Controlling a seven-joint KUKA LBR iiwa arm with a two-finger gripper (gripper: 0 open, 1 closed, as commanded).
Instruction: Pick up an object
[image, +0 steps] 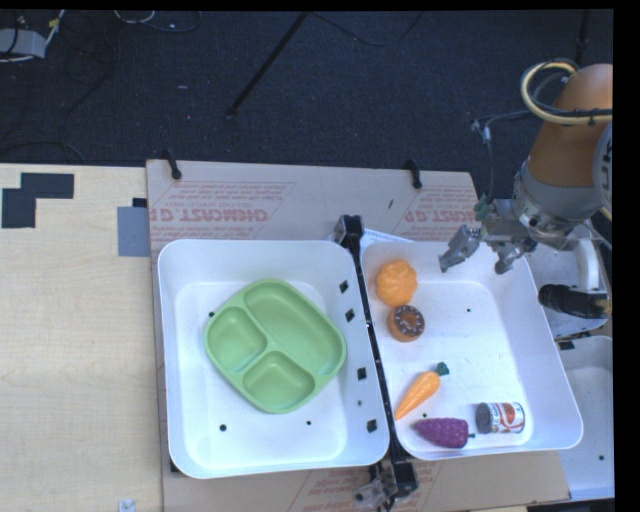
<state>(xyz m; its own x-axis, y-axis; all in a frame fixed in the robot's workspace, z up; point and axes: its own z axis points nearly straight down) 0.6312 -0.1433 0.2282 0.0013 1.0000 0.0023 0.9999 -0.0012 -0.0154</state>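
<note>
The grey two-finger gripper (482, 253) hangs over the far rim of the right-hand shallow white plastic bin (520, 310), its two fingers spread apart with nothing between them. Above it the grey arm with its orange band (570, 130) is cut off by the right edge of the frame, so only the wrist end can be made out. The label on the small tin can with a red and white wrapper (501, 417) is too small to read. In that bin, just below and to the left of the gripper, lies a round orange toy fruit (396, 282), with a brown ring-shaped toy doughnut (407, 323) just beside it on the near side. Further toward the near rim an orange toy carrot with a green top (420, 392) lies at a slant, and near it a purple toy grape cluster (442, 432) sits just beside the can. The left-hand shallow white plastic bin (190, 400) holds a light green plastic plate with three compartments (275, 345), lying flat. Both bins rest on a brown cardboard sheet with red printing (250, 205).
</note>
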